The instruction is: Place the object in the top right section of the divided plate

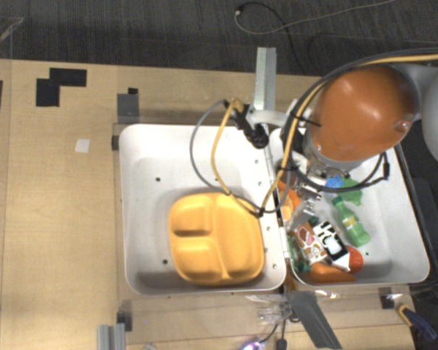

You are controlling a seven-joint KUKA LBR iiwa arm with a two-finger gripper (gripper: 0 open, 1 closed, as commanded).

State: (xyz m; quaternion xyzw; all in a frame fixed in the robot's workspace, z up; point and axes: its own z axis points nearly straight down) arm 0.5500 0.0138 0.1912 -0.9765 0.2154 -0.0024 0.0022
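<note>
Counter (51, 217) of pale wood, carrying two shallow white bins side by side. In the left bin (146, 166), a yellow plastic divided plate (215, 238) with three sections, lying flat toward the near right corner, close against the dividing wall between bins; nothing seen resting in its sections. Looping over the left bin's far right part, black and yellow cables (217, 148), running toward the wrist.

In the right bin (409, 217), a cluster of small toy objects: green plastic pieces (350, 221) near the middle, a small blue piece (336, 183) just beyond them, a black-and-white item (328, 240) lying across a printed, colourful packet (306, 243), and an orange-red rounded item (336, 268) at the near edge. All touching or just beside one another.

Above the right bin's far left part, the grey arm with its large orange band (361, 111), covering the wrist from this angle. Pincer (303, 188) reaching down beneath the band, close over the object pile near the dividing wall; cannot tell whether wide, narrow or closed on anything, since hidden under the arm's bulk.
</note>
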